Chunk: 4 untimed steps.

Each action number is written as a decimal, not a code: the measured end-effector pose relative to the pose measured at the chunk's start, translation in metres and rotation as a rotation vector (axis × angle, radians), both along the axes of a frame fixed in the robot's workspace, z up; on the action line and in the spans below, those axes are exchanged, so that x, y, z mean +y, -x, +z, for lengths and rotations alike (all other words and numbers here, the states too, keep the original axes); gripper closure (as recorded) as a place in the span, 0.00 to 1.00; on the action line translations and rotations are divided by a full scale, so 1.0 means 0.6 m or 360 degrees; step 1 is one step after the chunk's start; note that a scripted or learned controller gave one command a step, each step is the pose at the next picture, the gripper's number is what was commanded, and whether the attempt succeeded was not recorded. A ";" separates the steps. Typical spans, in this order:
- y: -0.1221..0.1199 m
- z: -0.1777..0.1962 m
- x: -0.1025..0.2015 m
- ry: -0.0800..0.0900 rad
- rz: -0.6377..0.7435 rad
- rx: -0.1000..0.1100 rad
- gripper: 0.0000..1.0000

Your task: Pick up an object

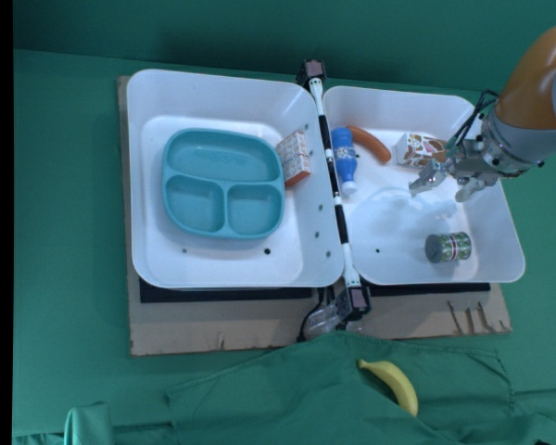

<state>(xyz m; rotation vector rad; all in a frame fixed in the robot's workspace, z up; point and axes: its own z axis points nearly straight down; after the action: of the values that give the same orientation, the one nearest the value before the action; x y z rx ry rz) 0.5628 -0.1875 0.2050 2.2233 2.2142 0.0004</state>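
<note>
Green cloth covers the bench; cardboard (213,334) underlies two white bins. The gripper (449,182) hangs with fingers spread and nothing between them over the right bin (500,248), which holds a can (448,247), bottle (343,157), sausage (371,143) and carton (417,147). Left bin (167,100) holds a teal tray (224,183).

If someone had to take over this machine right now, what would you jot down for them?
Gripper: over the right bin, fingers open, holding nothing.
Right bin: can lying near the front, small carton at the back just beside the gripper, sausage and blue bottle near the divider.
Left bin: teal tray, small box at its right edge.
Banana lies on the cloth outside the bins.
Done: nothing picked up yet.
Left: grasp an object and lift it; the carton looks closest.
</note>
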 end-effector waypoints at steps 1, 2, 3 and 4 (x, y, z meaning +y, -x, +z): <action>-0.059 0.042 0.092 -0.0001 0.0012 -0.0010 0.00; -0.056 0.040 0.086 0.0000 0.0003 -0.0005 0.00; -0.058 0.062 0.085 0.0004 -0.0001 -0.0017 1.00; 0.002 0.088 -0.005 0.0001 -0.0008 -0.0001 1.00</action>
<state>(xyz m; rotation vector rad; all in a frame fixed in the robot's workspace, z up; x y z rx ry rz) 0.5615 -0.1907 0.2577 2.2281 2.2079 0.0003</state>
